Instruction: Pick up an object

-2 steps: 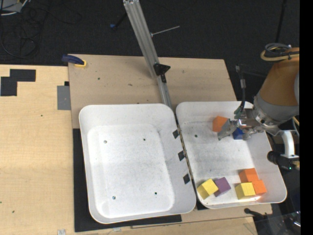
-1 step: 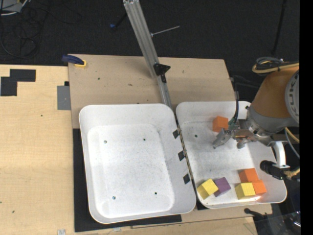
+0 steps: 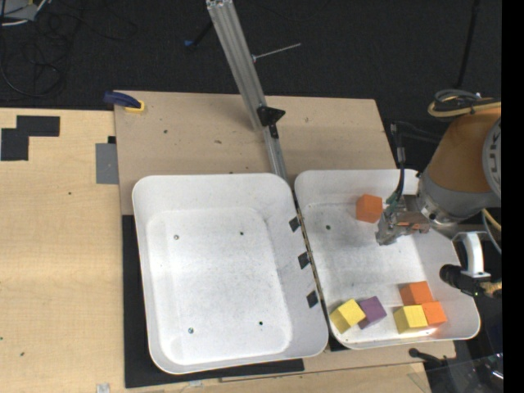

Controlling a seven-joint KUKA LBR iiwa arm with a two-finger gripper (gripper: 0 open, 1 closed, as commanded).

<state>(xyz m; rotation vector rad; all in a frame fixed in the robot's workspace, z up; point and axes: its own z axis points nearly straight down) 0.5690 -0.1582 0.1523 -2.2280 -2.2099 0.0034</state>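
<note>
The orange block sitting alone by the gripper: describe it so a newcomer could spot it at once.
Look in the right-hand bin of the two white bins. In its upper half, just left of the gripper, sits a single orange block. Unlike the other blocks clustered along the bin's near edge, it stands alone.

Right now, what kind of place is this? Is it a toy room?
Probably a robot lab or workshop, not a toy room. A robot arm reaches over two white bins on a wooden bench, colored blocks sit in the right bin, and cables lie on the dark floor behind.

Gripper (image 3: 388,229) low, arm (image 3: 458,166) bent over
</note>
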